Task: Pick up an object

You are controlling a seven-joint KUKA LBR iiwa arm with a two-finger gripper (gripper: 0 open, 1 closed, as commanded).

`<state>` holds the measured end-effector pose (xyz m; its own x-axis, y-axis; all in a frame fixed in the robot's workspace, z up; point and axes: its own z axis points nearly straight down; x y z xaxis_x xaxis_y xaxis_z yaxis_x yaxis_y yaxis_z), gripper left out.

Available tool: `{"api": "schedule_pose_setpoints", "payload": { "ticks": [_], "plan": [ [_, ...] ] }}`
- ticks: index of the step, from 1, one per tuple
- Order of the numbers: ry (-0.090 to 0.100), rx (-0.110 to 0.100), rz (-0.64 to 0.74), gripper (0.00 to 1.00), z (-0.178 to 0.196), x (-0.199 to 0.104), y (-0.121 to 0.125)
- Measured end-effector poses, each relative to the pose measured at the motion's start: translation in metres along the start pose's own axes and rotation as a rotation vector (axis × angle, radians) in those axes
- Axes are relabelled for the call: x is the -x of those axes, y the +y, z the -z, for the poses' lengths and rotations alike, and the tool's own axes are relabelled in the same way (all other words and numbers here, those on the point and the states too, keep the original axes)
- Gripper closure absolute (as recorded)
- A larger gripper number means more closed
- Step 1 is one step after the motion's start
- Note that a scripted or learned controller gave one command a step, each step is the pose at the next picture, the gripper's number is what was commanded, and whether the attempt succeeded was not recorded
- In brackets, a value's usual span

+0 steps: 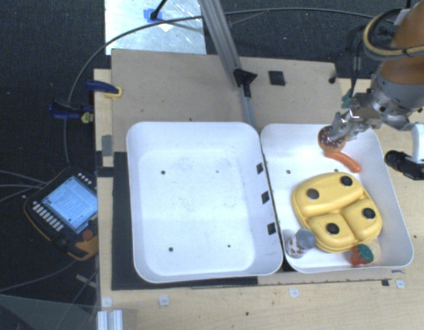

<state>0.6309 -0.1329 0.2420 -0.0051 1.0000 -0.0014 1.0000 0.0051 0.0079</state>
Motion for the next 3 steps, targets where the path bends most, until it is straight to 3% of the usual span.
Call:
{"api": "schedule_pose_setpoints", "payload": {
  "ticks": [1, 3],
  "plan": [
    [0.001, -0.003, 0.000, 1.00, 0.025, 0.000, 0.002],
    [0.002, -0.005, 0.005, 1.00, 0.001, -0.105, 0.025]
  ]
}}
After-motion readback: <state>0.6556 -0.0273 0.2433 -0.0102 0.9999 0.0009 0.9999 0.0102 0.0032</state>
